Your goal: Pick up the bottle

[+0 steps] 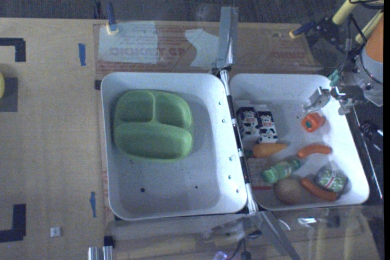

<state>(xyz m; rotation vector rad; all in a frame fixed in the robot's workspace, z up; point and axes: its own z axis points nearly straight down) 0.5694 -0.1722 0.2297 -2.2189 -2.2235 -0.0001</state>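
A green divided plate (pixel 153 125) lies in a white bin (pixel 122 192). The bottle (pixel 281 170) is green, the carton (pixel 256 123) black-and-white cow-patterned, the carrot (pixel 269 149) orange. The bench (pixel 49 155) is tan.

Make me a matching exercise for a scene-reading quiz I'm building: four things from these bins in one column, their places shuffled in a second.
Things:
1. green divided plate
2. bottle
3. cow-print cartons
4. gripper

Places:
A. right bin, against the divider wall
B. above the right bin's far right part
C. left bin
D. right bin, lying beside the brown potato

Pairs: 1-C, 2-D, 3-A, 4-B
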